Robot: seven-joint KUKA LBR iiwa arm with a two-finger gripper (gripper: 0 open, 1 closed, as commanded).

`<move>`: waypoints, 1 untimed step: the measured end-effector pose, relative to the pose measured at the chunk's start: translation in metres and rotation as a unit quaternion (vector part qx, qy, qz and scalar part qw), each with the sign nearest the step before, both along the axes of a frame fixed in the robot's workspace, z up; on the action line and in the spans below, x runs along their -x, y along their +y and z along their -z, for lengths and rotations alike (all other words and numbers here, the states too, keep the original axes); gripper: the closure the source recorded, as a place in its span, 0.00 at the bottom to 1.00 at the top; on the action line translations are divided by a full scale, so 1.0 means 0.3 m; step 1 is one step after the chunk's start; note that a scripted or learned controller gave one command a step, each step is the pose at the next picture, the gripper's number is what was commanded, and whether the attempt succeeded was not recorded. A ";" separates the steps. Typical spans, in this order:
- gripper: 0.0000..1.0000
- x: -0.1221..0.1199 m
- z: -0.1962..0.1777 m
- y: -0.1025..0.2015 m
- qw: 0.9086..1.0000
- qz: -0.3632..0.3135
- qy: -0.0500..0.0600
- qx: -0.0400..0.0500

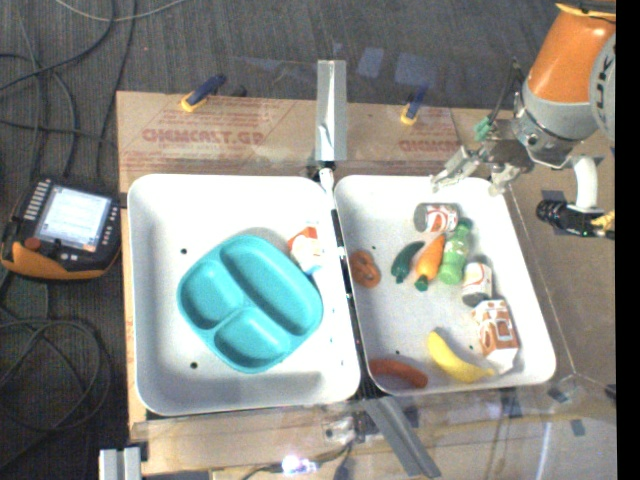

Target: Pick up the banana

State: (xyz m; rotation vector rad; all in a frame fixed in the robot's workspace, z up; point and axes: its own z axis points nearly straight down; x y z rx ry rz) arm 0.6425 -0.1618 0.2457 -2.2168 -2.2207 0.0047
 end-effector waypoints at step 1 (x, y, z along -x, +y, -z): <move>0.00 0.216 0.429 0.082 1.000 -0.009 -0.001 0.000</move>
